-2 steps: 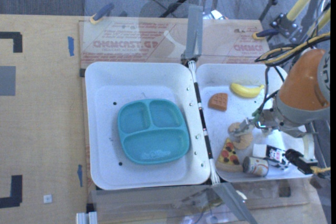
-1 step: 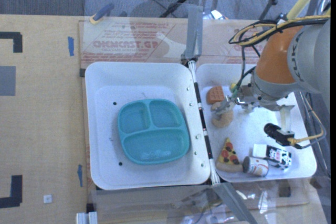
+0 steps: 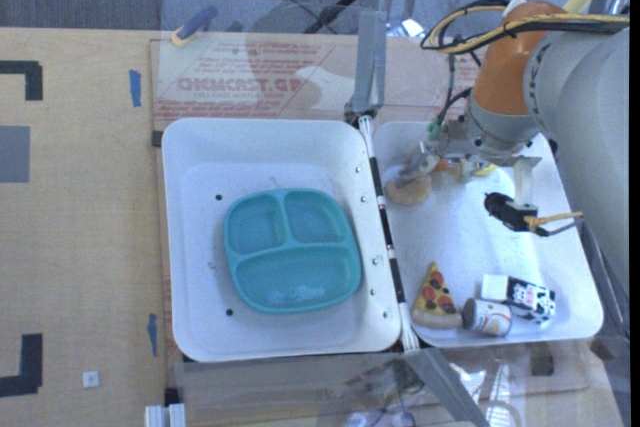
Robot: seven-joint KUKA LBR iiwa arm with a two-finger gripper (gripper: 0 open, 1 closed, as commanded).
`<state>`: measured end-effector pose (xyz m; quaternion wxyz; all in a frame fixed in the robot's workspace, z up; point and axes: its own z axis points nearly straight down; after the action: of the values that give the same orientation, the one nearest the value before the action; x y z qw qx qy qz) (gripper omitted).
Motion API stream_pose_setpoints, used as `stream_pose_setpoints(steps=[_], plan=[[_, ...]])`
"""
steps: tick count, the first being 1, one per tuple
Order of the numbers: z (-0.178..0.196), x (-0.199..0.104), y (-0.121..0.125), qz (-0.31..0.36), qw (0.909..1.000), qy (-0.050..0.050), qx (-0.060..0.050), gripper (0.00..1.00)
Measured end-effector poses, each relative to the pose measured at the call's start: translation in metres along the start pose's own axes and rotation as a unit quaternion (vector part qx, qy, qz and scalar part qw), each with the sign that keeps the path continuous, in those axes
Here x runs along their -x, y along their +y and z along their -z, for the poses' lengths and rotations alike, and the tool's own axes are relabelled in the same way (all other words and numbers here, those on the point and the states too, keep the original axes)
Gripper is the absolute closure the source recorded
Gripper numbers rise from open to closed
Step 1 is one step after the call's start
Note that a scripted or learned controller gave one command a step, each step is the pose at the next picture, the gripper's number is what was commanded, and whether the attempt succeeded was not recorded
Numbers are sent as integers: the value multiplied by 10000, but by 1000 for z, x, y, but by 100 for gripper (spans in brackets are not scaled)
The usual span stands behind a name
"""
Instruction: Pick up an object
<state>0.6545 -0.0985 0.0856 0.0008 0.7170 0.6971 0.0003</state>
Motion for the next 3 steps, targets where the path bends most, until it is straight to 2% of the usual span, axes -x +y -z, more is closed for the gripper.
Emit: stream_pose_setpoints(steps=[1, 2, 3], plan=[[-1, -2, 8, 50, 9999, -8, -105, 0], [-2, 38, 11, -247, 9997, 13, -77, 0], [11, 38, 11, -233, 9997, -14, -78, 100]])
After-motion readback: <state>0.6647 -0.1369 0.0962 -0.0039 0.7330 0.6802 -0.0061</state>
